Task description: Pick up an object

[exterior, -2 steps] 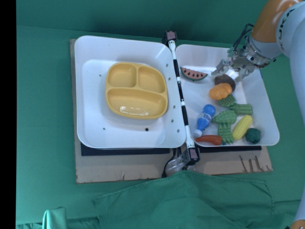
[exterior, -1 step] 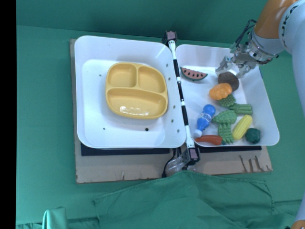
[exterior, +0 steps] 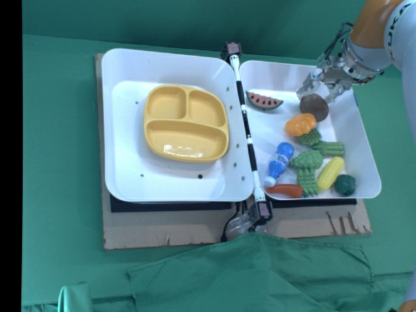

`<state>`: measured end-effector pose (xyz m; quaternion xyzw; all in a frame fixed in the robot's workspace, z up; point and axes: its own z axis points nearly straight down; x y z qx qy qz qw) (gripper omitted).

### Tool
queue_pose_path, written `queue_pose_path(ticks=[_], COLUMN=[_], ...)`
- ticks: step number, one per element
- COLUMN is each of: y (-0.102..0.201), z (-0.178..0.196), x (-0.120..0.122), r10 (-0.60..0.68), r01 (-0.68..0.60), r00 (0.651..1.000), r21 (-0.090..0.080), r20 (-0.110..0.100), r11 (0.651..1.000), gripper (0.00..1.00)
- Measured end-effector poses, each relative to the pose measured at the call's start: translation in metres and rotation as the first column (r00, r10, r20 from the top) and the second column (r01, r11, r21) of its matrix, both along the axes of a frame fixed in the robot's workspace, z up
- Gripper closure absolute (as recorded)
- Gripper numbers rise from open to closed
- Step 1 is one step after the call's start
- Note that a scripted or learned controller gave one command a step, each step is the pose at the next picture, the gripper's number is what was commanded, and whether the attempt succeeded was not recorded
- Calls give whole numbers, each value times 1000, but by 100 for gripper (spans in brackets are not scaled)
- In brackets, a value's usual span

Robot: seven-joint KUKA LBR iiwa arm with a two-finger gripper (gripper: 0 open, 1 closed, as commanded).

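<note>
brown and rounded, the toy point(exterior: 314, 106) nearest the gripper point(exterior: 320, 90) lies in the upper part of the right bin point(exterior: 367, 168), close to its far wall, with the two fingers standing apart on either side of its top edge. one fingertip point(exterior: 303, 91) reaches down on the side toward the watermelon slice point(exterior: 264, 101), the other point(exterior: 336, 93) on the side toward the bin's right wall. the brown toy sits just below the midpoint between them, so the jaws straddle it rather than clamp it; i see no sign that it is lifted or pinched yet.

its shape is nearly round, with no strong long axis, so the angle of the fingers matters little. what the coming move turns on, in my judgement, is depth: the toy lies below and slightly toward the near side of the gap, and the fingers would need to come down further around it before they close.

just below the brown toy, touching or almost touching it, is the orange toy point(exterior: 300, 124), with a green leafy piece point(exterior: 311, 137) beside that. a finger that drops too far toward the near side could land on the orange one instead. the yellow divided plate point(exterior: 186, 123) in the left bin point(exterior: 130, 174) is well apart and plays no part here.
</note>
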<state>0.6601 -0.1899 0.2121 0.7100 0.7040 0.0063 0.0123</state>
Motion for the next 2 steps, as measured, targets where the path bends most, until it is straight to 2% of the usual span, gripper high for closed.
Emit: queue_pose_path(ticks=[1,2], y=[0,31], z=[0,-28], x=[0,-38], r10=[0,5], r01=[0,-5], r00=[1000,1000], r21=[0,1], r20=[-1,-12], r11=[1000,1000], gripper=[0,0])
